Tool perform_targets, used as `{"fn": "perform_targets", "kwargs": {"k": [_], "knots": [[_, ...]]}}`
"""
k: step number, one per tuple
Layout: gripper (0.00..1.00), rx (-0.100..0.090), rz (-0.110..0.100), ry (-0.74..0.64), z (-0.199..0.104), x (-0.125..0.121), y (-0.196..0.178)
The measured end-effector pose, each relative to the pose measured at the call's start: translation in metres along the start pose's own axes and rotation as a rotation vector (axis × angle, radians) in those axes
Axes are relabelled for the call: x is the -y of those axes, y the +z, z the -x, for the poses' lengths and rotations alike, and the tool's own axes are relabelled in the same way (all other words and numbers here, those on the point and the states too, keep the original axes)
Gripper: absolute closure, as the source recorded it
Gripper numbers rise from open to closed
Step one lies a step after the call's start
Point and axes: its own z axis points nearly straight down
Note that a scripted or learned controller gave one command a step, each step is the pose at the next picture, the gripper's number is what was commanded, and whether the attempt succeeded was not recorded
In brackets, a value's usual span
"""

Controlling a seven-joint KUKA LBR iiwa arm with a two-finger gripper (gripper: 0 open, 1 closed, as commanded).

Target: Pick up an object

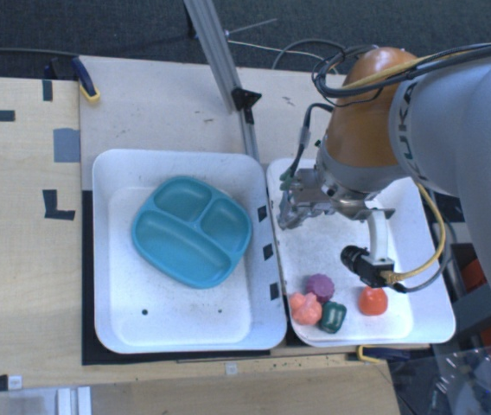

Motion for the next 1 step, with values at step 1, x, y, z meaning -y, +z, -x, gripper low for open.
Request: {"fn": "perform_targets", "kwargs": {"k": [1], "knots": [[1.00,-0.001,0.002,-0.001,-0.0491,-0.0078,-0.0071]]}}
